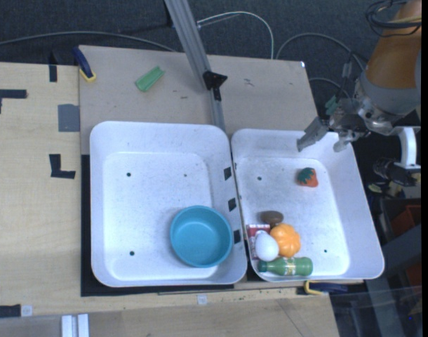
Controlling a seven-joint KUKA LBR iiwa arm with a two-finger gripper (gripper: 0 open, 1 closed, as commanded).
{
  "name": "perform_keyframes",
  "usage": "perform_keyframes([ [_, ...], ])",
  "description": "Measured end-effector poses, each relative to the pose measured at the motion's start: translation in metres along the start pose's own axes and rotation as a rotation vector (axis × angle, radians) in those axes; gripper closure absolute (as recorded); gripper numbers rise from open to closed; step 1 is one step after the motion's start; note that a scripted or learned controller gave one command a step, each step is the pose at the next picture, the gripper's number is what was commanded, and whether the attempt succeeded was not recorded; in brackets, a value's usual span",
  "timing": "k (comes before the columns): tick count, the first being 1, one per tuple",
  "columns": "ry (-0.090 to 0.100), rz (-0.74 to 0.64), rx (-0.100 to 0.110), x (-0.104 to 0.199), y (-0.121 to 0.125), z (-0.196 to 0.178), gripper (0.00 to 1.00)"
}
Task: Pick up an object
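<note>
On wooden bench (31, 188): white bins (158, 142).

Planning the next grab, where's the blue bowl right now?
The blue bowl sits in the left bin, at its near right corner, beside the divide from the right bin.

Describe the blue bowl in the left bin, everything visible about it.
The blue bowl is round, plain light blue, plastic by its look, with a smooth rim and a slightly darker inside. It stands upright with its mouth up and nothing in it. It rests on the floor of the left bin, near the front right corner, close to the wall beside the right bin.
</note>
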State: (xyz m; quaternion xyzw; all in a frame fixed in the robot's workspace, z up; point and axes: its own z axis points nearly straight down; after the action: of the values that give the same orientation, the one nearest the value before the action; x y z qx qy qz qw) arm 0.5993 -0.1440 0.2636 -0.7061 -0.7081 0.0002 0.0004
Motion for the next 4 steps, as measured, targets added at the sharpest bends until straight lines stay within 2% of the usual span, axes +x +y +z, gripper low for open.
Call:
perform_keyframes([
  [1, 0.0, 0.0, 0.0, 0.0, 0.0, 0.0, 0.0],
  [2, -0.001, 0.001, 0.005, -0.002, 0.001, 0.044, 0.0],
  [4, 0.0, 0.002, 0.008, 0.004, -0.013, 0.166, 0.0],
])
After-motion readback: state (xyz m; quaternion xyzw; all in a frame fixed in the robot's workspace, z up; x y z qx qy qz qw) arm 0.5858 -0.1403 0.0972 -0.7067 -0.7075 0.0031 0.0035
